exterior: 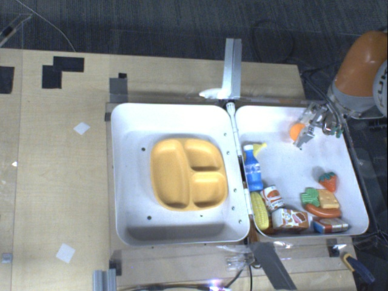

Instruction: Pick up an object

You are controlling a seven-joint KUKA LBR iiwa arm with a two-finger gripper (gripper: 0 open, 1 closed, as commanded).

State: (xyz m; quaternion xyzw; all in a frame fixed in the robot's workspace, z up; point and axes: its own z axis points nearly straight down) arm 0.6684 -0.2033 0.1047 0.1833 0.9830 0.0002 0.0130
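I have the gripper [310, 128] low over the far right corner of the right bin [357, 180], just beside a small orange ball [296, 130]. Whether its fingers are grasping the ball I cannot tell; they are too small and blurred. So I judge the pick not yet confirmed: nothing is clearly lifted, and the raise is left.

The right bin holds the toys: a blue bottle [251, 171] and a corn cob [259, 211] along its left wall, a strawberry [328, 178], and a cluster of play food [315, 210] at the near edge. The left bin [130, 162] holds one yellow divided tray [187, 173].
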